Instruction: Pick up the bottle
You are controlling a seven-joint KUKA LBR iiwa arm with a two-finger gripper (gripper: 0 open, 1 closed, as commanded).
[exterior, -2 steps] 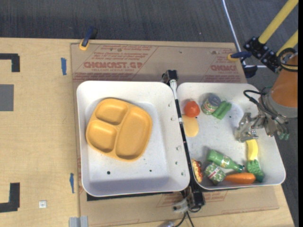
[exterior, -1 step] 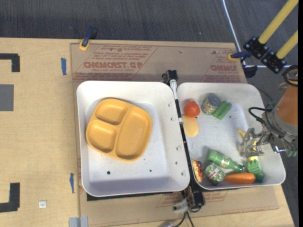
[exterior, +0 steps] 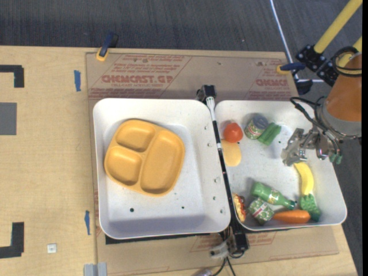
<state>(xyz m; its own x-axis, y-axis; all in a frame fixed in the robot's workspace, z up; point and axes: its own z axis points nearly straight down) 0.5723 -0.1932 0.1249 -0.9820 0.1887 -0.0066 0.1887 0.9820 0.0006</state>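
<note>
1. While hovering over right bin (exterior: 339,203), gripper (exterior: 305,148) grips nothing; finger spread unclear.
2. Green bottle (exterior: 271,195) below and left of gripper, lying flat, long axis running left-right, neck rightward.
3. Crowded by banana (exterior: 305,178), carrot (exterior: 292,216) and near rim; open floor above-left.

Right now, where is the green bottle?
The green plastic bottle lies on its side near the front of the right white bin, just above the orange carrot and left of the yellow banana.
</note>
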